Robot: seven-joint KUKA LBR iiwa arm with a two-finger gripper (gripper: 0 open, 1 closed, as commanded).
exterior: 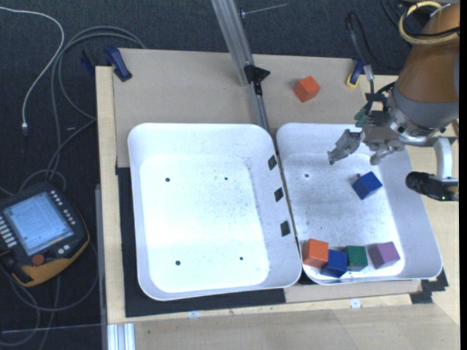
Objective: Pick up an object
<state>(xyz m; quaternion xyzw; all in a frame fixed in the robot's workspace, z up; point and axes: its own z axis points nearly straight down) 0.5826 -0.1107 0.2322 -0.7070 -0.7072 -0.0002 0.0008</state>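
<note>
Your four blocks [349,257] lie along the bin rim, well below the pincer [363,150]; its fingers stand wide, holding nothing, blue block [366,184] just beneath.

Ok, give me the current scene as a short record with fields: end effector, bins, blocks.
end effector: open, over the right white bin, holding nothing
nearest block: blue cube, alone mid-bin, just below the end effector
front row: orange cube, second blue cube, green cube, purple cube
outside bins: orange cube on bench
</note>
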